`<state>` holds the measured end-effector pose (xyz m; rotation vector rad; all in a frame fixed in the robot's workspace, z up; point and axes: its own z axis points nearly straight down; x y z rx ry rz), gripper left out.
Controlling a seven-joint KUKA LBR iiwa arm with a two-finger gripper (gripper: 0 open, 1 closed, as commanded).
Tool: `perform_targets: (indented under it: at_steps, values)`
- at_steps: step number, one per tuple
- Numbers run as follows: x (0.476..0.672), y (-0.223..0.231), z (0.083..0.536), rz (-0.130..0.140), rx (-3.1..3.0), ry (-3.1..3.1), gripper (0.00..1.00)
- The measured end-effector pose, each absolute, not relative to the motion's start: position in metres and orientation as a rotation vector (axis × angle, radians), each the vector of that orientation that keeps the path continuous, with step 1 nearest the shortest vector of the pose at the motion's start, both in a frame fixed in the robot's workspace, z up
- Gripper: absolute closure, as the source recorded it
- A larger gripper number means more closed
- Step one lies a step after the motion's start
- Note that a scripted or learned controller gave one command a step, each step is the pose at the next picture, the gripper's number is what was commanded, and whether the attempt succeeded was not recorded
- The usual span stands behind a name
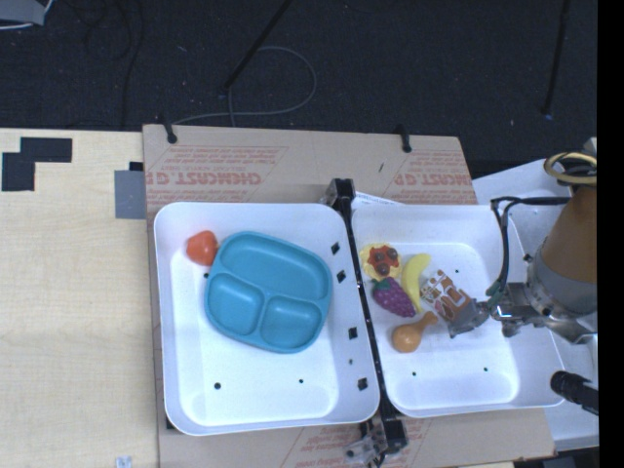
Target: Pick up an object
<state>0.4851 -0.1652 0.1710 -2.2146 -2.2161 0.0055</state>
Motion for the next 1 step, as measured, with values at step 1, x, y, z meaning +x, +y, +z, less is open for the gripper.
perform_targets:
  at_steps: [1]
  values:
    - [0.4881, -0.163, 0.127, 0.005, -2.217, -2.216, 0.0]
